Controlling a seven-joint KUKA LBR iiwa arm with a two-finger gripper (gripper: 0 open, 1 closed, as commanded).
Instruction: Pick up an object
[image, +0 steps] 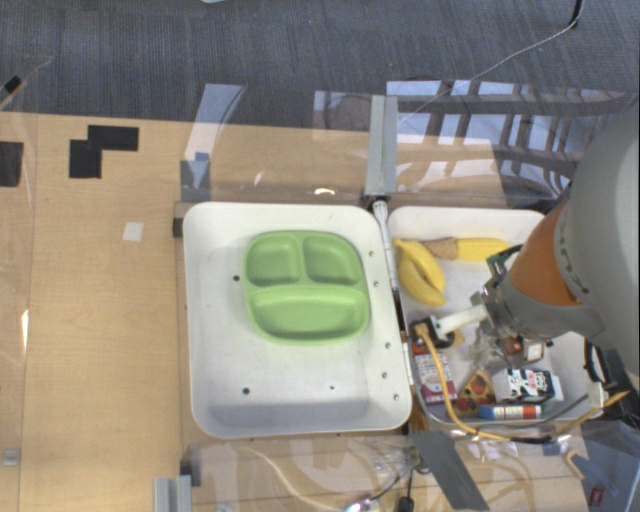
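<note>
The right bin (470, 215) holds the loose objects. A yellow banana (421, 272) lies at its upper left, and a second banana (472, 248) with a brown end lies just behind it. Along the near side are a dark red packet (433, 379), a small black-and-white carton (527, 383) and a blue and red marker (511, 411). My gripper (488, 350) hangs low over the middle of this bin, above the clutter between the packet and the carton. The grey wrist with its orange band (540, 275) covers the bin's right part.
The left bin (215, 390) carries a green divided plate (305, 285) near its centre. A metal divider (380, 160) runs between the two bins at the back. Bare wooden bench (90, 330) stretches to the left.
</note>
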